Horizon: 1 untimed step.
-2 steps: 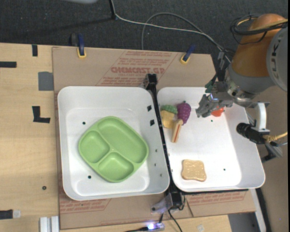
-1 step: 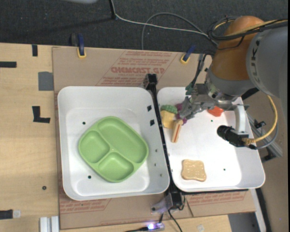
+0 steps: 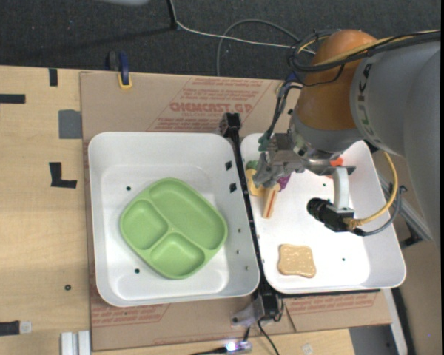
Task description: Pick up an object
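- The claw [image 3: 270, 176] hangs low over the upper left corner of the right bin [image 3: 377, 272], hard by the wall the two bins share, with the grey and orange arm [image 3: 340, 87] bulking over it from the right.
- Right under and around the claw sits a small clutter of toy pieces: an orange stick [image 3: 268, 204] poking out below it, a yellow bit [image 3: 254, 187] just to its left, and something purple [image 3: 283, 180] just to its right.
- From here I cannot tell how wide the claw is spread or whether anything is caught in it; the metal hides the tips.
- Well below the claw lies a toast slice [image 3: 296, 260], flat on the bin floor and on its own.
- To my eye the stick is light, stiff and a bit slick, best pinched across its narrow middle.
- The toast looks light too, but lying flat it offers only thin edges.
- Away to the claw's left, across the wall, a green divided plate [image 3: 173, 228] rests in the left bin [image 3: 103, 161].
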### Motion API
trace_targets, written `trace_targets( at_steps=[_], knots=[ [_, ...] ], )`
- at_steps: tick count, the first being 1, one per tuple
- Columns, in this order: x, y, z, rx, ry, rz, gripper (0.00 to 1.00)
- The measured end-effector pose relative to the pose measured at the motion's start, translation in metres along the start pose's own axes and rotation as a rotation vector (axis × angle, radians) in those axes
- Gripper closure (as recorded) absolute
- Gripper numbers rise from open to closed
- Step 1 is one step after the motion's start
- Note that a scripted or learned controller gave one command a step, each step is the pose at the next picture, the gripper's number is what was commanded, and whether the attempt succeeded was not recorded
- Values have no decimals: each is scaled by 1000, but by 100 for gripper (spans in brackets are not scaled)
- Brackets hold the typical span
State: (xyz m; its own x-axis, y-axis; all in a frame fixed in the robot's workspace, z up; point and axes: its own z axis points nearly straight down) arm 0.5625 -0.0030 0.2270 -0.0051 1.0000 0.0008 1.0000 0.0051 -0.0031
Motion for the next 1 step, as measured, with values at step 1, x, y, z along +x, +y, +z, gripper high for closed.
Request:
trace_targets(
  at_steps=[1],
  knots=[
    [49, -14, 12, 1, 0, -1, 100]
  ],
)
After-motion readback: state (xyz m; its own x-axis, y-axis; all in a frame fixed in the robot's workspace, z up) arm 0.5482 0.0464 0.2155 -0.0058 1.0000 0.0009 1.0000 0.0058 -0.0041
